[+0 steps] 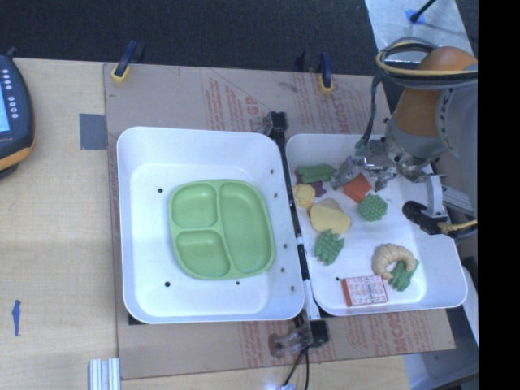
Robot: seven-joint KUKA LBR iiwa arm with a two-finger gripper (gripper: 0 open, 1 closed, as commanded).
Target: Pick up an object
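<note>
**A:** What is lying closest to us?

**B:** A red and white card [364, 289] is lying flat by the front edge of the right bin [443, 287]. Just behind it, a tan croissant toy [392, 257] is curling round, with a small green piece [402, 276] touching its right end.

**A:** And how is the arm standing?

**B:** The arm [422, 108] is reaching in from the right over the bin's far right corner. Its orange band is facing up and the wrist is pointing left and down. The gripper [367, 169] is hanging low near the bin's far edge, right over an orange block [356, 189].

**A:** Is it gripping that block?

**B:** I cannot tell whether the gripper is released or clenched, since the metal parts are blurring together. The block is resting on the bin floor, with nothing showing it as lifted.

**A:** What is sitting around it?

**B:** A knobbly green ball [373, 208] is sitting just right of the block. A yellow piece [329, 216] and a leafy green toy [328, 246] are lying towards the bin's left edge, and a long green toy [314, 173] is lying near the far left corner.

**A:** And the other bin?

**B:** The left bin [130, 218] is carrying a green divided plate [221, 229] at its middle
</note>
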